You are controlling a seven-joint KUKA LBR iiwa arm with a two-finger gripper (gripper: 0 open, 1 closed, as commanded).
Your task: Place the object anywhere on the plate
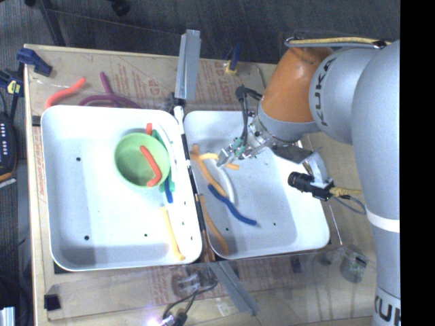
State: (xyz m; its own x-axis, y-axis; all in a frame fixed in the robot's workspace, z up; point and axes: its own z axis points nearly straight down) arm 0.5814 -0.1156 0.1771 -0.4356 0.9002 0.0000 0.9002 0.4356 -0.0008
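A green plate (136, 156) lies in the left bin (81, 209), with a red curved piece (155, 165) resting on it. My gripper (233, 155) hangs low over the upper left part of the right bin (285, 229). Just under and beside it are a yellow piece (207, 157) and a small orange piece (233, 166). Whether either one is held is hidden by the wrist. A blue curved piece (231, 209), a white curved piece (228, 185) and a long orange strip (212, 226) lie in the same bin.
By the plate's right edge in the left bin lie a blue piece (168, 190), a green piece (162, 140) and a yellow stick (172, 233). An orange piece (64, 92) and purple loops (109, 100) lie on the bench behind the left bin. A metal bar (187, 63) stands between the bins.
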